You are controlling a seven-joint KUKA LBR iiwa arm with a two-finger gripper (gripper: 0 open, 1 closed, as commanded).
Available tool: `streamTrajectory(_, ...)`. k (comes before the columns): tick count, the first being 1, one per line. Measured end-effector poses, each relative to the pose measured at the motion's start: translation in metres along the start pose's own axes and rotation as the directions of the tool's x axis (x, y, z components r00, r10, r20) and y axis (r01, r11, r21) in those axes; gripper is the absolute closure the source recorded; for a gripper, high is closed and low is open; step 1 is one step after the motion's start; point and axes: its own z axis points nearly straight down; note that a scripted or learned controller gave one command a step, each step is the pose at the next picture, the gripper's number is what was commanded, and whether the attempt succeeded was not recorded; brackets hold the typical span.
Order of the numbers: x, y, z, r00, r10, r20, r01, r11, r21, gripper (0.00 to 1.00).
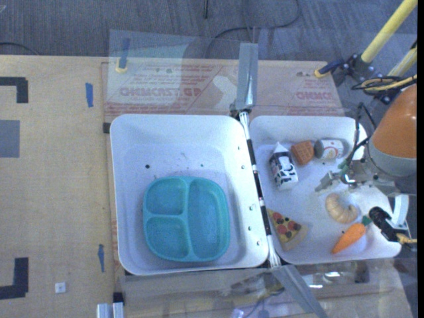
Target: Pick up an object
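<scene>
The gripper [334,177] hangs just above the croissant [342,208], fingers seemingly released; it is probably a light, stiff toy, best pinched across its fat middle.

Red print on the clear sheet [156,85] — mirrored, blurred — cannot be read.

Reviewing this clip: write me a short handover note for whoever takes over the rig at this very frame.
Pincer: hovering low in the right bin, above the croissant; nothing seen in its grip.
Right bin things: milk carton, waffle, small can, croissant, carrot, pizza slice.
Left bin: teal divided plate.
Done: nothing lifted yet.
Left: grasp one object and raise it; the croissant looks nearest.
</scene>
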Motion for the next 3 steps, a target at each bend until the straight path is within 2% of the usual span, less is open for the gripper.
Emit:
streamTrajectory(1, 0.019, -0.047, -0.001, 0.999, -0.036, -0.001, 0.036, 0.999, 0.000, 0.00)
streamTrajectory(2, 0.015, -0.047, -0.012, 1.000, -0.028, 0.005, 0.028, 1.000, -0.006, 1.00)
streamTrajectory(3, 0.075, 0.022, -0.078, 0.997, 0.081, -0.002, -0.081, 0.997, 0.008, 1.00)
